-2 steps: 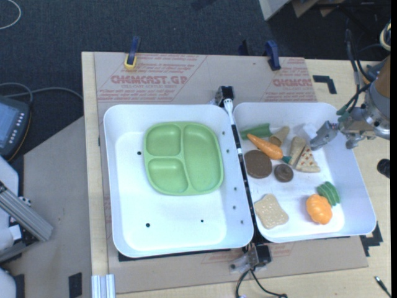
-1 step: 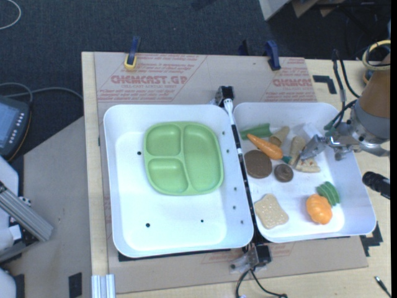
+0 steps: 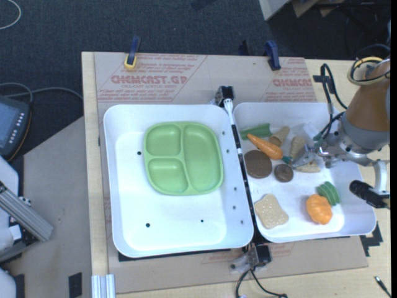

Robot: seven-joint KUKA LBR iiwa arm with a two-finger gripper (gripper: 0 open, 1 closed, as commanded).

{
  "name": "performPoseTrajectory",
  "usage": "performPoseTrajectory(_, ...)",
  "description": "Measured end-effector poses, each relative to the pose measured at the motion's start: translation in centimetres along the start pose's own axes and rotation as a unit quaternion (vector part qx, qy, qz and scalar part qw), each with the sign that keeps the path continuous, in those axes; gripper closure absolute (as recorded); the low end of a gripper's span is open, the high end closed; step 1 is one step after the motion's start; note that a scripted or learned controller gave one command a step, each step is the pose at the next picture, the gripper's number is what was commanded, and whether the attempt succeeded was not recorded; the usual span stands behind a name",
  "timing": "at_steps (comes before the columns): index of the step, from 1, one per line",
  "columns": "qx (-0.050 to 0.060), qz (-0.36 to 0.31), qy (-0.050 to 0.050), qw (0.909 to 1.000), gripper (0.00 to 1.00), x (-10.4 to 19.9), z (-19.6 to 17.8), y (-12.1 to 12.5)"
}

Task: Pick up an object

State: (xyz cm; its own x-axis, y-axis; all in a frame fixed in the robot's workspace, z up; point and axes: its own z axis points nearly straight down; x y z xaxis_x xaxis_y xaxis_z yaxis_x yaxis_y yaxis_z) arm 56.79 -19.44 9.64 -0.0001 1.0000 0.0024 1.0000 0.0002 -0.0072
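The likeliest target, a small pale beige object (image 3: 296,146) whose exact shape could not be made out, lay in the right-hand shallow white bin (image 3: 353,223), just beside the jaws (image 3: 308,158) and near a small round brown disc (image 3: 283,172). It appeared light and rigid, probably smooth plastic and prone to slipping, so a grasp across its narrow width seemed advisable. Around it lay an orange plastic carrot (image 3: 265,146), a green pod-shaped piece (image 3: 256,130), a larger brown round disc (image 3: 257,164), a speckled beige bread slice (image 3: 271,210), an orange rounded fruit (image 3: 319,209) and a green leafy piece (image 3: 329,192). Whether the jaws were spread or closed could not be determined. The left bin (image 3: 124,166) held a green divided plate (image 3: 183,158). Both bins rested on the worktop (image 3: 93,135).
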Motion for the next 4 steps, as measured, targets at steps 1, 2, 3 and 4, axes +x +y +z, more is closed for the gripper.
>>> performPoseTrajectory(1, -0.002, 0.000, 0.000, 1.0000, 0.00, 0.1, 1.3, 0.0)
performPoseTrajectory(2, -0.003, 0.000, -0.001, 1.0000, 1.00, 0.0, 0.1, 0.1)
performPoseTrajectory(3, -0.006, 0.000, -0.002, 1.0000, 1.00, -0.2, -4.2, 0.4)
performPoseTrajectory(4, -0.007, 0.000, -0.003, 1.0000, 1.00, -1.0, -10.4, 0.2)
